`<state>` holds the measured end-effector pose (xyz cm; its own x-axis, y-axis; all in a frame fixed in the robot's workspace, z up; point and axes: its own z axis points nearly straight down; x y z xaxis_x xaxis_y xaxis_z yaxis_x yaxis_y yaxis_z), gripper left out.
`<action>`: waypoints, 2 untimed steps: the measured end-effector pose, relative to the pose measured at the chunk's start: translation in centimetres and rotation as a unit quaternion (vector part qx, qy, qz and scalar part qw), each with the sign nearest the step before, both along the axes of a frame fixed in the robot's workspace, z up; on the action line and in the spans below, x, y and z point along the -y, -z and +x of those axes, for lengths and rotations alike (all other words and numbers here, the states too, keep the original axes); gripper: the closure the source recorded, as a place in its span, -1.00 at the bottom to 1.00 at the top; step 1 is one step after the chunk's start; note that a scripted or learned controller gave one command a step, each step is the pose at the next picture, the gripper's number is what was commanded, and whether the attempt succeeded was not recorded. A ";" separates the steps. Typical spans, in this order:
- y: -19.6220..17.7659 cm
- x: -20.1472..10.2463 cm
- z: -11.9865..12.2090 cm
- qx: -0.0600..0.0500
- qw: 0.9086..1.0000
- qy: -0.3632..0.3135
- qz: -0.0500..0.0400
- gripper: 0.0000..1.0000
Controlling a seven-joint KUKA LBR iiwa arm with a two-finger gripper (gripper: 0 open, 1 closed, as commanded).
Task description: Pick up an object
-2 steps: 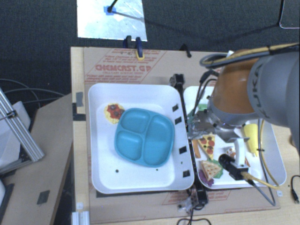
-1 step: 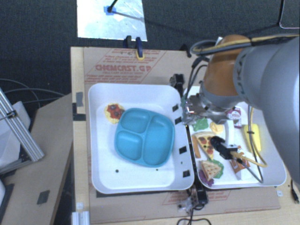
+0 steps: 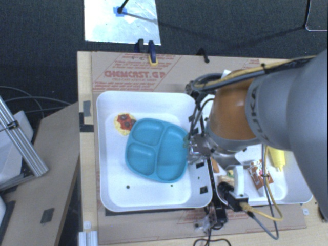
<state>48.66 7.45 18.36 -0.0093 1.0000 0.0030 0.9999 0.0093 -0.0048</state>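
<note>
A blue divided plate [image 3: 156,149] is seen lying in the left white bin [image 3: 118,196], with a small yellow-and-red item [image 3: 124,123] touching its upper-left edge. The claw [image 3: 193,148] is placed at the plate's right rim, by the bin wall; whether it is released or clenched cannot be told. A yellow object [image 3: 277,159] and small packets [image 3: 256,174] are noted in the right bin [image 3: 297,186], under the arm [image 3: 277,106].

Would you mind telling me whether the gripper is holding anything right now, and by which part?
It cannot be told. The gripper sits at the right edge of the blue three-compartment plastic plate in the left white bin, but the arm hides the contact.
</note>
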 end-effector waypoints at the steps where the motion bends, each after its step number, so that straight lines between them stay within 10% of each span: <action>1: 1.1 -6.7 -0.1 0.002 1.000 -0.001 0.000 1.00; 2: 7.8 -7.4 1.9 0.011 1.000 0.005 0.001 1.00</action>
<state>50.61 14.88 10.53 0.0014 1.0000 0.0042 0.9999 -0.0014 0.0168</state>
